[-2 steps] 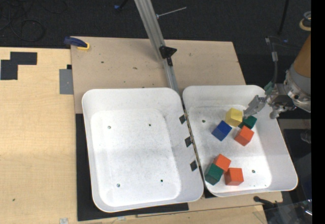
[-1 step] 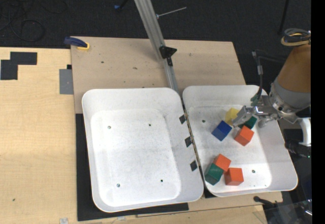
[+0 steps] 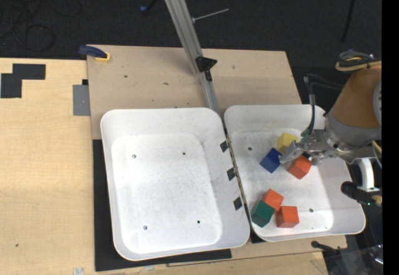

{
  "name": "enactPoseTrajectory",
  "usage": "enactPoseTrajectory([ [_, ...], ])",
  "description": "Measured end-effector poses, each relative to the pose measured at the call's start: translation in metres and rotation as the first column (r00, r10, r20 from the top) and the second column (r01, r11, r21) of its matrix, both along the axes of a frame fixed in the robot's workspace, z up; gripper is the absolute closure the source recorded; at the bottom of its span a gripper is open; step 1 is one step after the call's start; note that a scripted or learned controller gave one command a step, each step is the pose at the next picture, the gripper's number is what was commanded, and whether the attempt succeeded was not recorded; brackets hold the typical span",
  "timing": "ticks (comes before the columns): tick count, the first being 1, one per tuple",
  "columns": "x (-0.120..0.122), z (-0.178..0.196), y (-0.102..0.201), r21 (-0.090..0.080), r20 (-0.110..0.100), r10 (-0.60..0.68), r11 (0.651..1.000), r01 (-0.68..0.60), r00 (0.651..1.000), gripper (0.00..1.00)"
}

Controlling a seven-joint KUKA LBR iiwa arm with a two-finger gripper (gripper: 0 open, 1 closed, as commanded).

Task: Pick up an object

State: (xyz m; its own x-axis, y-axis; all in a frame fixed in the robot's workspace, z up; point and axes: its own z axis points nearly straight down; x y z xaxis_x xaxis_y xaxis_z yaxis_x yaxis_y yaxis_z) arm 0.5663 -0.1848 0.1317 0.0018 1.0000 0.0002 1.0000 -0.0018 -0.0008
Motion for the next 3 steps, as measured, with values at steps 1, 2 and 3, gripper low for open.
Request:
enactPoseTrajectory([
  [1,0.000,0.011,-0.001,0.000,0.001,-0.005,1.000,0.005,1.000,1.00],
  [2,0.006,0.070,0.005,-0.001,0.004,0.004,1.000,-0.004,1.000,1.00],
  [3,0.005,0.113,0.005,-0.001,0.003,0.003,1.000,-0.003,1.000,1.00],
])
